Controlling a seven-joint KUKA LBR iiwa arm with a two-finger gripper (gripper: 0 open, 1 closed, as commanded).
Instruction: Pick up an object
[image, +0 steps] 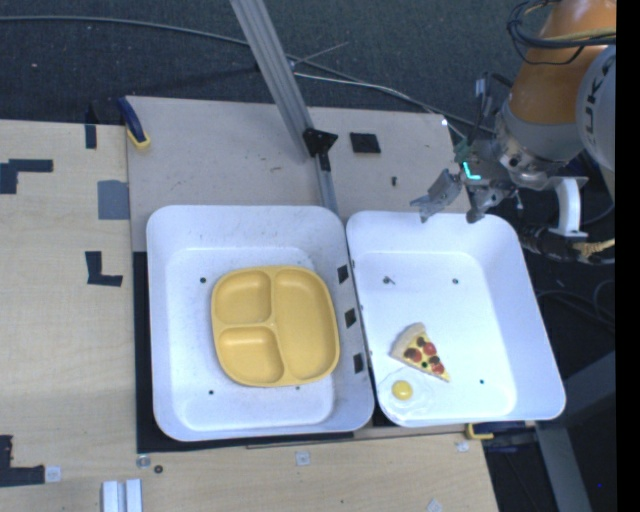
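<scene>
Even overhead light, white bins (250, 222) slightly glaring, soft shadows, mild overall blur.

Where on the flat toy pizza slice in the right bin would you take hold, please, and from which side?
I would grip the toy pizza slice across its two long straight edges, near the middle, coming straight down. It lies flat on the right white bin floor with open space around it. The gripper sits above the bin's far edge.

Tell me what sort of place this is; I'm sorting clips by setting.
Probably a robotics lab test bench: a robot arm over two white bins, toy food such as a pizza slice, and loose cables.
</scene>
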